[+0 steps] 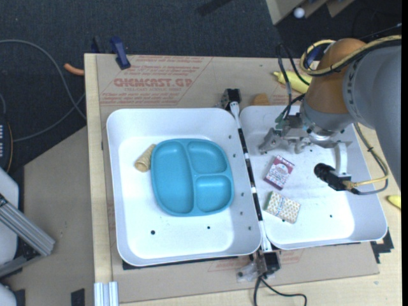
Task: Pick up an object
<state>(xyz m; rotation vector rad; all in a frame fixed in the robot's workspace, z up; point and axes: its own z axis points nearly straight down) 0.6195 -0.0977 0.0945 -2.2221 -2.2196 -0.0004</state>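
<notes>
The tool (pixel 285 137) hangs over the upper left part of the right bin (pixel 363 218), its metal fingers pointing down toward the bin floor. Whether it is released or clenched cannot be told from this slanted view; nothing is seen between its parts.

Nearest to the tool lies a small pink packet (pixel 279 171), just below it on the bin floor and apart from it. Further toward the bin's near side lies a second flat packet (pixel 283 206), pale with a speckled print. Both are candidates for the pick.

Handling, as a judgement:
- Both packets look light, thin and somewhat soft — likely a wrapper or sachet that yields under pressure.
- Lying flat, they offer little height; a grasp across the short edges, pressing down to the floor, looks most workable.
- A glossy wrapper may slip, so a centred hold is advisable.

Count of things:
- Right bin: two packets.
- Left bin (pixel 121 171): one blue divided plate (pixel 191 175) with three compartments, and one tan cone-shaped piece (pixel 145 158) touching or just beside its left rim.
- The plate is stiff, wide and smooth — a poor fit for a two-finger hold.
- Desk (pixel 159 81): two bins side by side, and one blue clip (pixel 118 51) at the far edge.
</notes>
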